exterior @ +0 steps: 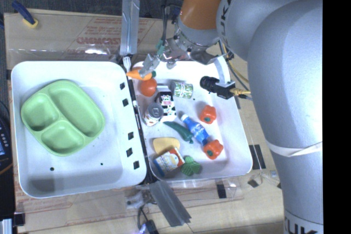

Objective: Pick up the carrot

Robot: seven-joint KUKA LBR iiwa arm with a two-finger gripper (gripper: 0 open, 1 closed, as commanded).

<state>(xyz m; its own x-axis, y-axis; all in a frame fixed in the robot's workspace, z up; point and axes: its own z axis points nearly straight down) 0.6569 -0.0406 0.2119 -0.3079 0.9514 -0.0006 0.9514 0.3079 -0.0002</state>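
Note:
The carrot (135,74) is a small orange piece with a green end, up at the top left corner of the right bin (237,134), over the divider between the bins. My gripper (147,68) comes down from the orange-banded wrist and its fingers close on the carrot's right end. The carrot's orange tip sticks out to the left of the fingers. A red tomato (147,87) lies just below it.
The right bin is crowded: a green can (182,90), a black-and-white carton (165,101), a blue bottle (194,127), two orange peppers (208,114) (213,148), a yellow piece (165,144) and a broccoli (191,166). A green divided plate (61,116) sits in the left bin (22,172).

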